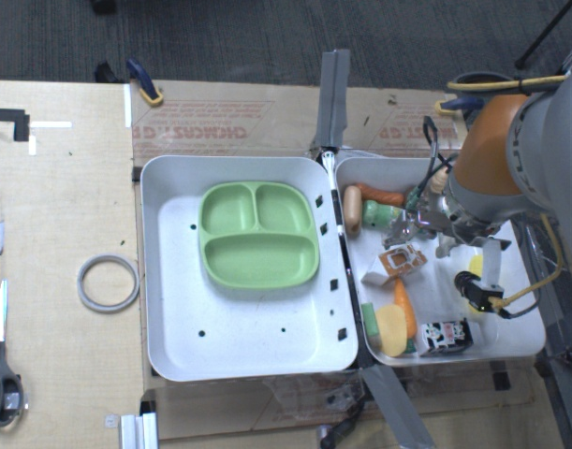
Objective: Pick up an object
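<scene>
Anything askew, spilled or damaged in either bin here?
Nothing looks damaged or spilled. The green divided plate lies flat in the left bin. The small items in the right bin are jumbled near its left wall.

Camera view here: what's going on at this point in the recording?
The grey arm reaches from the right over the right bin, its gripper low among small items near a green object and a brown packet. Nothing visibly sits in its grasp. The left bin holds a green divided plate.
</scene>
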{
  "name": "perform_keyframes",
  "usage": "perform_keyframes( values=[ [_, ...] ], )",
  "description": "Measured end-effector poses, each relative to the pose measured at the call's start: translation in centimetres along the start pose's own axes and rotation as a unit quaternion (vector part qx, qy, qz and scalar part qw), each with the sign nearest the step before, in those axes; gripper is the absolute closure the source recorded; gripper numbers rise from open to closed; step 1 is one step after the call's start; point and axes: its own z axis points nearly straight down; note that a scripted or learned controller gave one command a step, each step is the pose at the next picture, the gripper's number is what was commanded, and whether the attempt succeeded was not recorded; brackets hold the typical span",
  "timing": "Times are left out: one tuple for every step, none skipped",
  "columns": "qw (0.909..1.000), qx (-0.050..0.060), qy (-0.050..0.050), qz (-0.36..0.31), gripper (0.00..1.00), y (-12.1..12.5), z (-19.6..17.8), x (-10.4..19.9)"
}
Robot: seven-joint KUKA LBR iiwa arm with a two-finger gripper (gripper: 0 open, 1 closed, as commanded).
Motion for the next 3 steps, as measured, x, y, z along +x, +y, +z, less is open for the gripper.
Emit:
perform_keyframes(
  values=[
    [0.9999,-0.004,0.002,-0.015,0.0,-3.1,1.9,0.1],
    [0.9966,-0.005,0.001,-0.082,0.0,-6.4,1.9,-0.4],
    [0.9906,-0.006,0.0,-0.136,0.0,-7.6,1.9,-3.7]
  ],
)
